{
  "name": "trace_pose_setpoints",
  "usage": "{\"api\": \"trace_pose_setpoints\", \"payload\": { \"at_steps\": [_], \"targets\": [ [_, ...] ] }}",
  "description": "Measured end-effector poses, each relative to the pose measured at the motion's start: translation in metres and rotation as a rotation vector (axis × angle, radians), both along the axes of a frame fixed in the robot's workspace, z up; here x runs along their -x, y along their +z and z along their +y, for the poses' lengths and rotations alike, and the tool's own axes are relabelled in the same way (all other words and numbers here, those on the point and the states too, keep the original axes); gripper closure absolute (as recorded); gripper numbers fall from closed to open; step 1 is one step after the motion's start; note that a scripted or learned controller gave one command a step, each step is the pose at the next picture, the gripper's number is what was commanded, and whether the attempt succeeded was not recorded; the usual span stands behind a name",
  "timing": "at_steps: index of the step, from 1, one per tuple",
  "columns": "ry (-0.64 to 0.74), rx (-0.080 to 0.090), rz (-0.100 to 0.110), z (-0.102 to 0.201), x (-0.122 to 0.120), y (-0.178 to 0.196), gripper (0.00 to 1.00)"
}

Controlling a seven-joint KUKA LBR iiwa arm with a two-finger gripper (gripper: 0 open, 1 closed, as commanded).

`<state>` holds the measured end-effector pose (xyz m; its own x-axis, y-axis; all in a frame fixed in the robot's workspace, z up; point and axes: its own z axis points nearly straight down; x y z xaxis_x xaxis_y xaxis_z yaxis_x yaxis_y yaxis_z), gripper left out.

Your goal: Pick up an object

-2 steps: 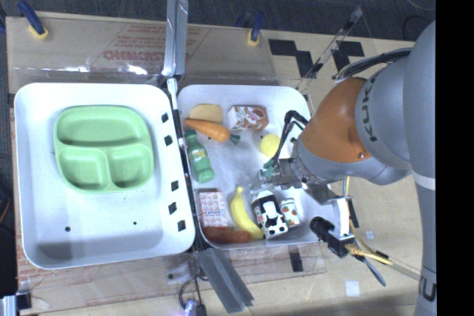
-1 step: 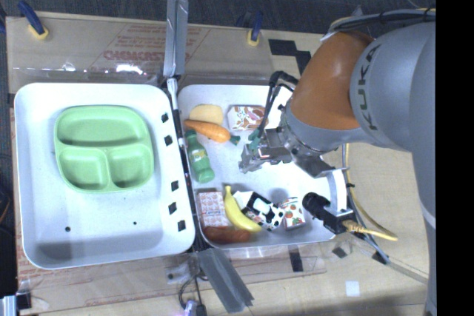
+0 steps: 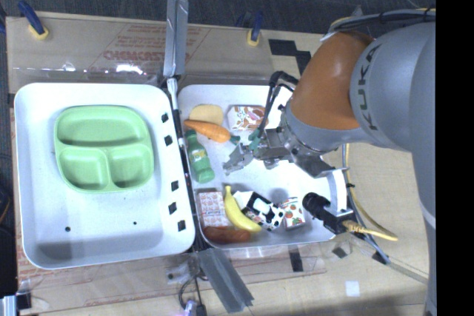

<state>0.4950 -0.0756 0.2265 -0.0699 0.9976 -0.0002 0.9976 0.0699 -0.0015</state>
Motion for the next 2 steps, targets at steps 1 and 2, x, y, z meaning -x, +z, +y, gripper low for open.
{"api": "trace_pose_setpoints", "payload": {
  "at_steps": [1,2],
  "targets": [
    [0.105,0.002,-0.002,-0.025,-0.042,-0.112,0.0],
    [0.081,0.0,-0.002,-0.054,0.018,-0.136,0.0]
  ]
}}
